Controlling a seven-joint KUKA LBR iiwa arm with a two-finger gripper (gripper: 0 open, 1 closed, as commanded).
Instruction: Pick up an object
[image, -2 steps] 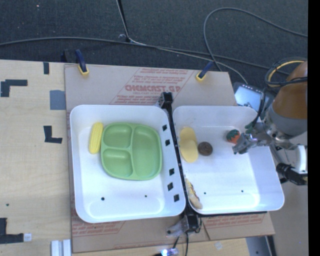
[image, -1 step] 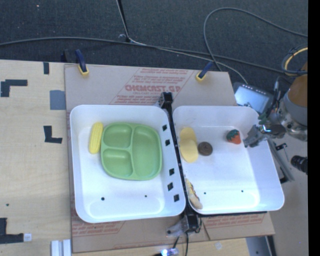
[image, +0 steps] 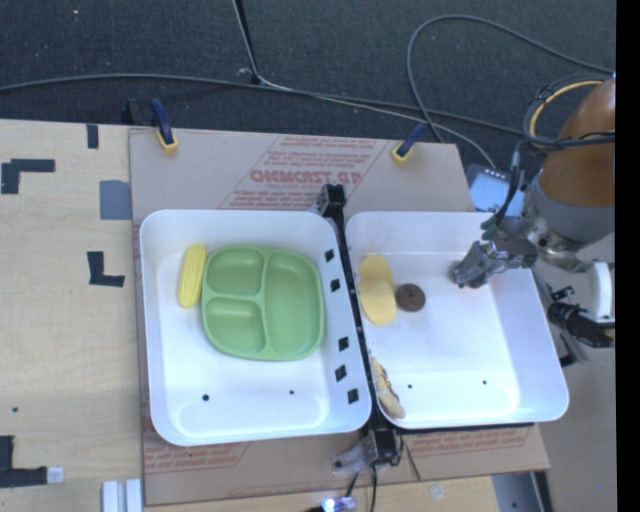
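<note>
I saw a printed cardboard sheet (image: 300, 175) held at upper centre by two clamps (image: 163, 130) (image: 408, 148). Black cables (image: 330, 95) crossed the dark floor (image: 100, 50) along the top. Dark tape marks (image: 100, 270) dotted the wooden bench (image: 60, 350) at left.

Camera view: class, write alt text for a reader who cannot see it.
A grey robot arm's claw hangs over the right white bin, near a small brown round object and a yellow block. The left white bin holds a green divided plate and a toy corn cob.
</note>
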